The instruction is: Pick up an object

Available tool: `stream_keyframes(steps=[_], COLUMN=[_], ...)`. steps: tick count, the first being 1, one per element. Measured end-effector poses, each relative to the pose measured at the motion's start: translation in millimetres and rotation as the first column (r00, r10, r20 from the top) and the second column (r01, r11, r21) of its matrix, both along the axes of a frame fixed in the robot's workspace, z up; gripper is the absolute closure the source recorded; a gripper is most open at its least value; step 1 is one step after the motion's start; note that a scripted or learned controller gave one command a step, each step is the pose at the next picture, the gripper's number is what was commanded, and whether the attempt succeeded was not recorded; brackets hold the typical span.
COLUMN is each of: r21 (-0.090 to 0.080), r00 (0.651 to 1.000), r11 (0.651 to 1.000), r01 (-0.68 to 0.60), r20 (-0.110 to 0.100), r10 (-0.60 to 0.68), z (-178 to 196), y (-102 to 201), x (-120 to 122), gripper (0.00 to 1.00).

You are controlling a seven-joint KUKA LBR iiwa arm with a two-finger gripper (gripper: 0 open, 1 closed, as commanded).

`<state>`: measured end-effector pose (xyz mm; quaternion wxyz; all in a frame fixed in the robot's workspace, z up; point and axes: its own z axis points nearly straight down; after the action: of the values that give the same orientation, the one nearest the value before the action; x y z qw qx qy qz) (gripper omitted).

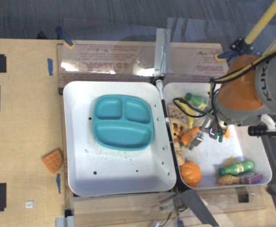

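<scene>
Gripper (200, 137) is down in the right bin (258, 148), low over the clutter at the bin's 9 o'clock side, close to the divider wall. Can't tell from this angle whether it's open, closed or gripping anything — the wrist and cabling hide the tips.

Candidate targets: small orange piece (189, 136) just beside the tips at their 9 o'clock, orange pumpkin (191, 172) at 6 o'clock near the bin's front, green bottle (235, 167) at 4 o'clock, well apart.

Risks, as I judge them:
- Items under the tool are packed tight — a close could pinch two at once or only an edge, then drop on lift.
- The tool sits near the wall, so a finger could land on the rim and never seat.
- Loose black cable (187, 109) at 11 o'clock could snag on the way up.

Left bin (76, 126) with the teal divided plate (123, 122) isn't in play.
</scene>
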<state>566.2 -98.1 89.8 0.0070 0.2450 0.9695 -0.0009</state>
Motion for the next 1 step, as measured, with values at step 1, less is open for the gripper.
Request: stream_keyframes(steps=[1], r21=[0.003], r00=[0.998], r11=[0.998], r01=[0.063], r20=[-0.001], r10=[-0.063], z=[-0.3], y=[4.9], x=[27.3], gripper=[0.00])
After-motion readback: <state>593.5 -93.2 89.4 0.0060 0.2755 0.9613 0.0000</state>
